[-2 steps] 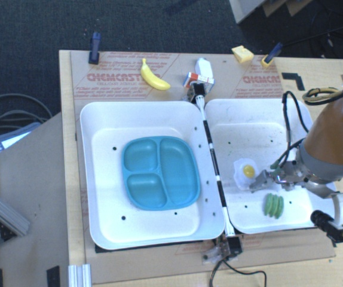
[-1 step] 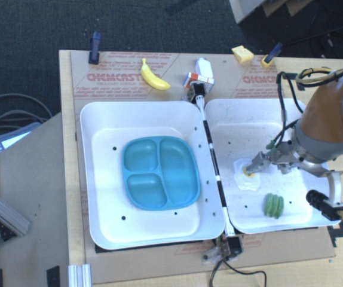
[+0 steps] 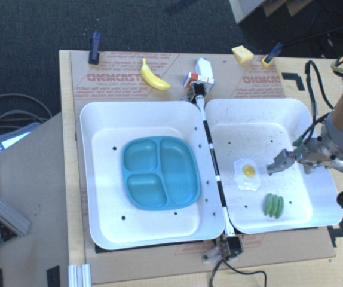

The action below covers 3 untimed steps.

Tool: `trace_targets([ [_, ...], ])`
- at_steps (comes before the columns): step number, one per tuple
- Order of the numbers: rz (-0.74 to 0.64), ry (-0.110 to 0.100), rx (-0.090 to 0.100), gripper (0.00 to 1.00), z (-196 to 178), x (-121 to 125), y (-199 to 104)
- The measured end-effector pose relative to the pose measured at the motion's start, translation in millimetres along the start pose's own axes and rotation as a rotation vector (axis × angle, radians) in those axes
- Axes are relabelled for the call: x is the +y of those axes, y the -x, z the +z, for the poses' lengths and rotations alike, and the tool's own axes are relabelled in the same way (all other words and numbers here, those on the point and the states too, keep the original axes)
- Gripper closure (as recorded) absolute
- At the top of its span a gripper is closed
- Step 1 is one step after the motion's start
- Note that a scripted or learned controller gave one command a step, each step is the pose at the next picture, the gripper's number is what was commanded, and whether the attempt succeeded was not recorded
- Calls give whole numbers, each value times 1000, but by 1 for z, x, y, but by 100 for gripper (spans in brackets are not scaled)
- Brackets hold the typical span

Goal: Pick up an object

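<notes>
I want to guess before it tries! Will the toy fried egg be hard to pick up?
Probably tricky: the fried egg lies flat on the right bin's floor, leaving little edge to pinch. It looks thin, so likely light. Flat things seldom roll.

We count two white bins (image 3: 100,124) on the counter (image 3: 70,160). We count one blue divided plate (image 3: 161,173), with three compartments. We count one toy fried egg (image 3: 247,174) and one green pea pod (image 3: 273,205). Behind the bins, we count one banana (image 3: 153,77), one yellow wedge (image 3: 242,54) and two blue clamps (image 3: 94,47).
</notes>
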<state>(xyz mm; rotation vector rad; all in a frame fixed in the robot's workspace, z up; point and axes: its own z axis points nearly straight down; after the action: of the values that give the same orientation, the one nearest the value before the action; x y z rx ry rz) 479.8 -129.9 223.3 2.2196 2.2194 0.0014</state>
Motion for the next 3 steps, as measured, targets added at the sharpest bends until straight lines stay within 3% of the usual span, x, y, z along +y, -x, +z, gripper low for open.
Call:
trace_targets([
  [1,1,-5,2,0,71,-2,17],
  [2,-1,-5,3,0,98,-1,-8],
  [3,-1,-2,1,0,139,63,-27],
])
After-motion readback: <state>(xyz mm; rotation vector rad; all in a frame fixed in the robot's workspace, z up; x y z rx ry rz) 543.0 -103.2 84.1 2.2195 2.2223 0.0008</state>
